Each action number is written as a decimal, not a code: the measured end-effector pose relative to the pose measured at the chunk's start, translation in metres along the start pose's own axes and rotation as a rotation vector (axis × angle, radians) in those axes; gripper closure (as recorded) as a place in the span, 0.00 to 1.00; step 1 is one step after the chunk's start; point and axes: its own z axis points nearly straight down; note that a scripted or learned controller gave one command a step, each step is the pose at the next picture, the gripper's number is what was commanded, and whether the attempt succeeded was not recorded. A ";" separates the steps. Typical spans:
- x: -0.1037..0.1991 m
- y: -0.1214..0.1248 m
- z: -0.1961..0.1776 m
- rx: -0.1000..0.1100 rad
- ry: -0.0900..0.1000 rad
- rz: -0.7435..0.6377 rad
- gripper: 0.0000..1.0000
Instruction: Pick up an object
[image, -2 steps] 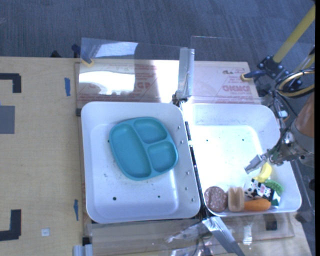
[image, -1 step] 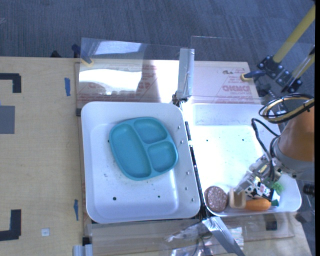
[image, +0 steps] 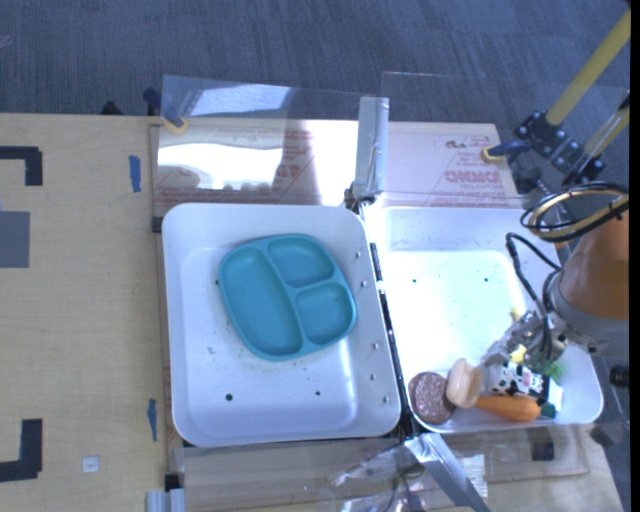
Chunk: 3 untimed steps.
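Note:
My gripper (image: 522, 350) reaches down into the front right corner of the right bin (image: 440, 290). It hangs right over a cluster of small toy items. An orange carrot (image: 510, 407) lies along the bin's front wall. A black and white item (image: 512, 380) with a green bit sits just under the gripper. A beige rounded piece (image: 462, 383) and a brown round patty (image: 431, 396) lie to the left of it. The gripper's body hides what lies straight beneath it.
The left bin (image: 200, 390) holds a blue divided plate (image: 287, 295) near its middle. A clear plastic wall stands behind both bins. The arm's orange band (image: 603, 270) and its cables hang over the right bin's right edge.

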 end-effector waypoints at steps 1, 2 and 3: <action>0.053 0.044 0.013 0.006 0.010 -0.473 1.00; 0.076 0.120 -0.117 0.002 0.010 -0.446 1.00; 0.018 0.113 -0.145 0.011 0.012 -0.009 1.00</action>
